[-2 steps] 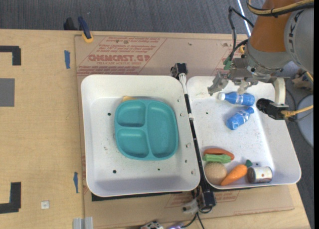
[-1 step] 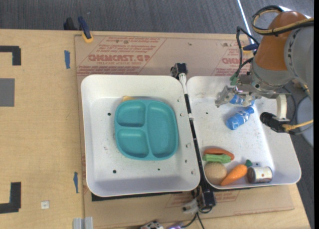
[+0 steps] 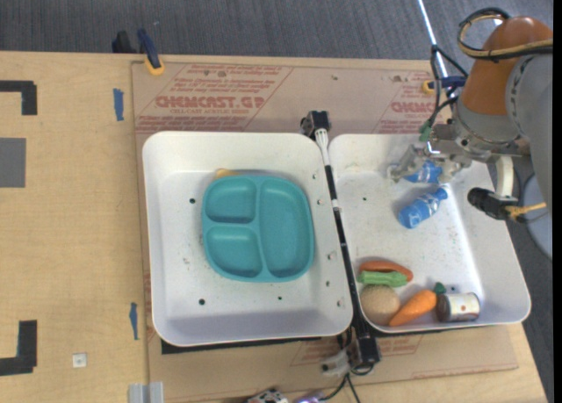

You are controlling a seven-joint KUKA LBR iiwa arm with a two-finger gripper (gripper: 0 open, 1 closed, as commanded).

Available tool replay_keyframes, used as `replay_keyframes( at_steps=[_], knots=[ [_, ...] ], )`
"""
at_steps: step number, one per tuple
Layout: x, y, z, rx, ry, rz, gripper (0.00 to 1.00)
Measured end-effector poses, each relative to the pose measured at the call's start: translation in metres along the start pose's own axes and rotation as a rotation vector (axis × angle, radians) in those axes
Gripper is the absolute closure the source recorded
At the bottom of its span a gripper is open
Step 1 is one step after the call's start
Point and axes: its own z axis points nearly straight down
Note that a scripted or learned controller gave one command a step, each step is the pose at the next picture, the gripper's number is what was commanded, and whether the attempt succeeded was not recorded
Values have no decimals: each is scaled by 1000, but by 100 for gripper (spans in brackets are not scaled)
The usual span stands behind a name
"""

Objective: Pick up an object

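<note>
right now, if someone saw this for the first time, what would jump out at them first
The teal divided plate lying flat in the left bin draws the eye first. Next comes the grey arm with its orange band reaching in over the right bin, its gripper above a blue object. A cluster of toy food, with a carrot, sits along the right bin's near edge.

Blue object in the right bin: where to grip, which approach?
Judging by its pose, grip the blue object across its narrow middle, coming straight down. It lies flat and slanted, apart from the other items, with bare floor of the right bin either side. The gripper hangs just above it.
</note>
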Motion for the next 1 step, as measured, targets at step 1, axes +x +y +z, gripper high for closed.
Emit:
replay_keyframes(
  at_steps=[1],
  knots=[
    [-13, -82, 19, -22, -10, -245, 0]
  ],
)
